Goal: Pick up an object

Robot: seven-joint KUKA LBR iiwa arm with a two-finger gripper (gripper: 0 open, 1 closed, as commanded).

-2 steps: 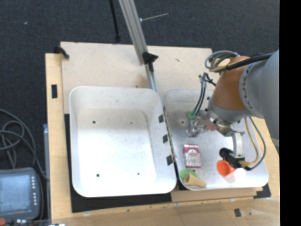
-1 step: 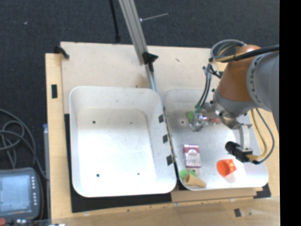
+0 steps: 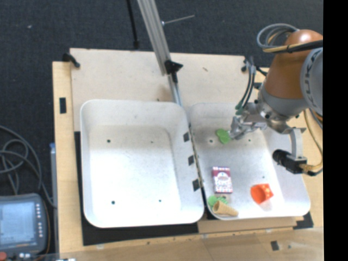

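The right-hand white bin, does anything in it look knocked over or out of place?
The small orange plastic cup lies tipped on its side near the near right corner of the right-hand shallow white bin. Nothing looks spilled or damaged.

Two white bins [image 3: 136,162] are showing faint dark speckling. Beside the grey gripper [image 3: 237,130] a green object [image 3: 223,136] is lying. Nearer the camera than the gripper: a maroon-and-white patterned box [image 3: 222,179], an orange cup [image 3: 261,193], a tan cone [image 3: 224,208]. The bench [image 3: 119,75] is showing pale beige.
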